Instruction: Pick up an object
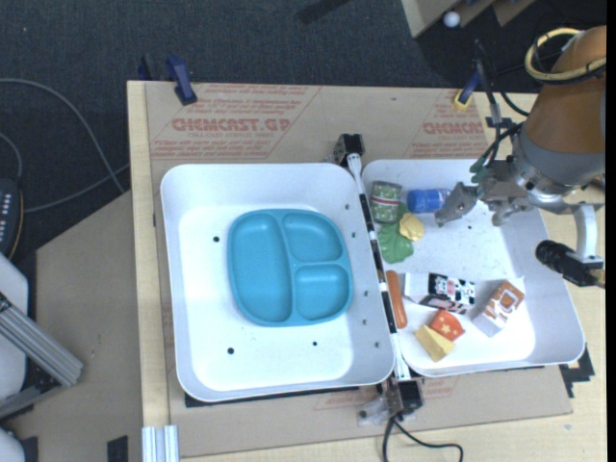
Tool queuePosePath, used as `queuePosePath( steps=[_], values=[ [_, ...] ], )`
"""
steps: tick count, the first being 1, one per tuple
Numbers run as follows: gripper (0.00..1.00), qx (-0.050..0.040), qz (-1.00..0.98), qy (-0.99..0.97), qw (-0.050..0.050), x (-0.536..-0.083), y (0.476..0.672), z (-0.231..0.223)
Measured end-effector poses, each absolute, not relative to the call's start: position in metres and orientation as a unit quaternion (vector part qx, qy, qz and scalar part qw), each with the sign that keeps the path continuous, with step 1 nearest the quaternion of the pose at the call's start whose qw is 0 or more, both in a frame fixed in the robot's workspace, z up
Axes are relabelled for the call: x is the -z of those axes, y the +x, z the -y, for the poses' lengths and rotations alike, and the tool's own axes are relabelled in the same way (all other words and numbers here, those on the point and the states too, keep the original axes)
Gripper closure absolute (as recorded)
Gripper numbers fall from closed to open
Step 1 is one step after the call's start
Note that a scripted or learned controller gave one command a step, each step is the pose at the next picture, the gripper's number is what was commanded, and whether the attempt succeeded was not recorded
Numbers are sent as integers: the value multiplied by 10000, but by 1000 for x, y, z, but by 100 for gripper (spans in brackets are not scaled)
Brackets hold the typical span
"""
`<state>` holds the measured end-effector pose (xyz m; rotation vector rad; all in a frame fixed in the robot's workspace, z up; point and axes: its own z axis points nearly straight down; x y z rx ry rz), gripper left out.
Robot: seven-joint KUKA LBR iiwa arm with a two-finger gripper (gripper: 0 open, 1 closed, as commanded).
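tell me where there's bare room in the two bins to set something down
Left bin: bare white floor rings the blue divided plate, widest along its near and left sides. Right bin: an open patch in the middle, between the tool and the small cartons. It is crowded along the right bin's left edge, with the can, blue bottle and green toy.

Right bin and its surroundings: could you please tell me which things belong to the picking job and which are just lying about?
Job:
gripper
blue bottle
green can
yellow piece
orange stick
small carton

Lying about:
blue tray
blue clamp
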<state>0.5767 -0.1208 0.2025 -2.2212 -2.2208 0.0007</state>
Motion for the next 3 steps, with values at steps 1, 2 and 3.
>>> queuePosePath(
  steps=[1,2,3],
  values=[
    [0,-11,7068,-7074,20,-114,523,102],
    [0,5,7070,-7072,-9,-85,544,92],
    [0,4,7072,-7070,-14,-85,639,121]
  ],
)
